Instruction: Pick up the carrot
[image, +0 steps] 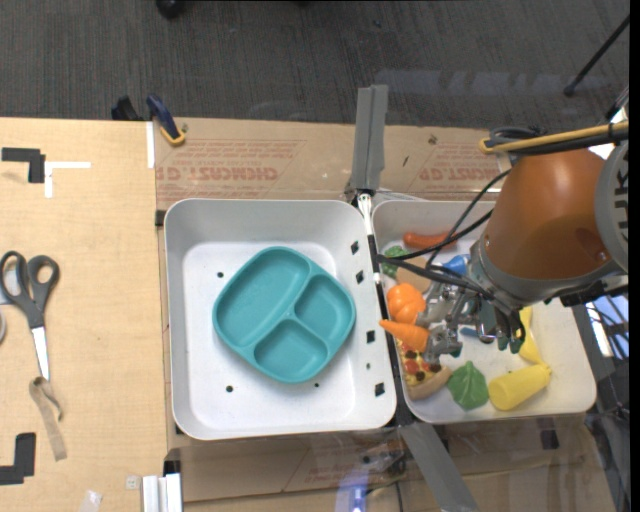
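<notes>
The carrot (403, 332) is orange and lies on its side at the left edge of the right bin (575, 400), its thin tip pointing left over the rim between the bins. My gripper (440, 337) comes down from the orange-banded wrist (545, 225) and sits right against the carrot's thick right end. The view does not show whether the carrot is gripped or merely touched. A round orange fruit (405, 299) sits just above the carrot.
Around the gripper in the right bin lie a pizza slice (420, 373), a green piece (466, 383), two yellow pieces (518, 387), a red chili (428, 239) and a blue piece (455, 267). The left bin (190, 300) holds a teal divided plate (285, 315). Scissors (30, 300) lie far left.
</notes>
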